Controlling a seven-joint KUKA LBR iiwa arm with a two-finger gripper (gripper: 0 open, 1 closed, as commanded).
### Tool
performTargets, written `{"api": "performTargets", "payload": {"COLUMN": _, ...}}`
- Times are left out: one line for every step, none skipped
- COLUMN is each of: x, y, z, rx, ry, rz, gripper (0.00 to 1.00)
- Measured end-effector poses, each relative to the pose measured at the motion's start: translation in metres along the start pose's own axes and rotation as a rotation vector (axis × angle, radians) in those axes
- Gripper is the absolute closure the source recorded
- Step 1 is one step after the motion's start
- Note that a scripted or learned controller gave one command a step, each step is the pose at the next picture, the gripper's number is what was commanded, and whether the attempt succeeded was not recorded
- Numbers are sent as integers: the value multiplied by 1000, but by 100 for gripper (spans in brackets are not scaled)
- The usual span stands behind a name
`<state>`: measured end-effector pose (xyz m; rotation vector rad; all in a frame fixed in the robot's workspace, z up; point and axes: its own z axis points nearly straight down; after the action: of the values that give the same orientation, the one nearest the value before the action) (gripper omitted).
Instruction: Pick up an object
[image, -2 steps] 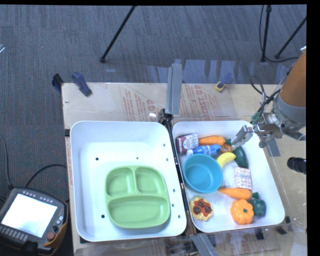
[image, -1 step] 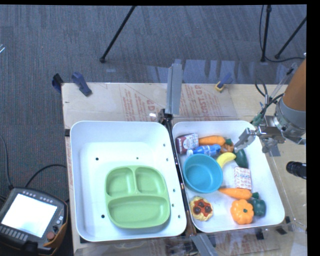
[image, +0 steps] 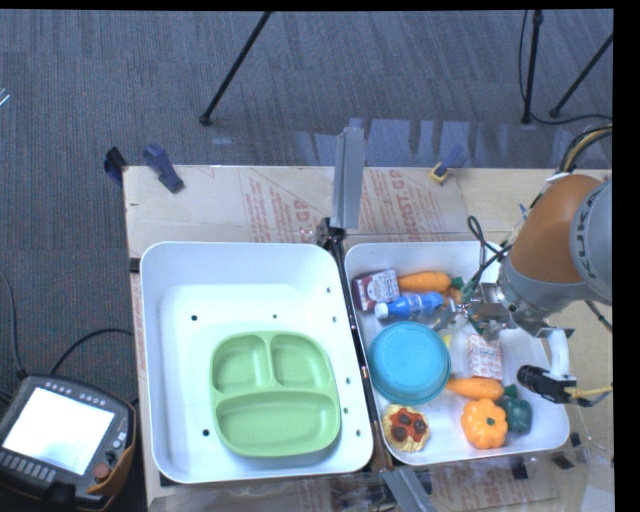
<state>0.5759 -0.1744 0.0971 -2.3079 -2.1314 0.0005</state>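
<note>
The right bin (image: 545, 432) holds several small things. A blue bowl (image: 409, 362) lies at its left, with a small tart (image: 407, 427) in front of it. At the back are a red packet (image: 376, 289), a blue and white bottle (image: 410, 305) and a carrot (image: 425, 281). A second carrot (image: 475, 387), an orange pumpkin (image: 484, 423), a dark green piece (image: 518, 414) and a white packet (image: 484, 355) sit toward the front right. My gripper (image: 470, 314) is low in this bin, just right of the bottle and above the white packet.
The left bin (image: 170, 330) holds a green divided plate (image: 275, 393). A grey post (image: 349, 185) stands behind the seam between the bins. A tablet (image: 62, 432) lies on the floor at the front left. Tripod legs stand behind the bench.
</note>
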Motion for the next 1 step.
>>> {"api": "performTargets", "payload": {"x": -1, "y": 0, "z": -7, "rx": 4, "ry": 1, "rz": 3, "gripper": 100}}
